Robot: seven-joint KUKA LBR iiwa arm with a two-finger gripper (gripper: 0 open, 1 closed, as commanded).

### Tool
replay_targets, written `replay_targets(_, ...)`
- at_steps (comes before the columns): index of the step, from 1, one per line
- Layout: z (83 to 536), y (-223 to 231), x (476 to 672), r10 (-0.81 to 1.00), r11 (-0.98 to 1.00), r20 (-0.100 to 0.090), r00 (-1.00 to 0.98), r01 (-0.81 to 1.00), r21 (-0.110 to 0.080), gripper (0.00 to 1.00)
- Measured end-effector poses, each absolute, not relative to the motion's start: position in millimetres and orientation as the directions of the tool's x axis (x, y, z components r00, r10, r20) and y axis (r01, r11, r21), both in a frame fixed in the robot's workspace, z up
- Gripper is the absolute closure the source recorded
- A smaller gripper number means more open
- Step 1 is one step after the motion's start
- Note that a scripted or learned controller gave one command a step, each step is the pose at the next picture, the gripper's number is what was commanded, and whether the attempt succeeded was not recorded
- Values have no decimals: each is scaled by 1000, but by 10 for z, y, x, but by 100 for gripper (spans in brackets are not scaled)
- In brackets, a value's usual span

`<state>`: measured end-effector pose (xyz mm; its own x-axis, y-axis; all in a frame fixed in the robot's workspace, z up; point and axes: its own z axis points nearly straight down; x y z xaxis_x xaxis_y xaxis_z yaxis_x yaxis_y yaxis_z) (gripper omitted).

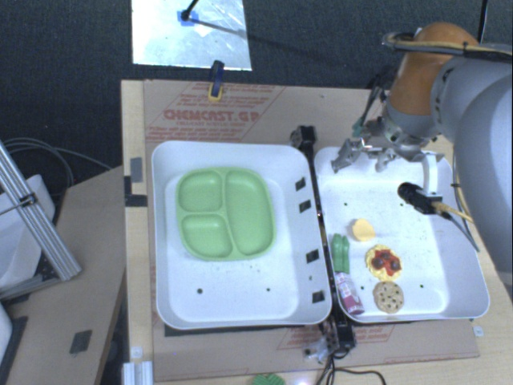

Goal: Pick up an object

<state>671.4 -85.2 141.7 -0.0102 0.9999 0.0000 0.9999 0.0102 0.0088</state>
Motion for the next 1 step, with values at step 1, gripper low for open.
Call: replay_targets(1, 810, -1229, 6025, 1000, -3, 0, 3, 1000, -7, 0)
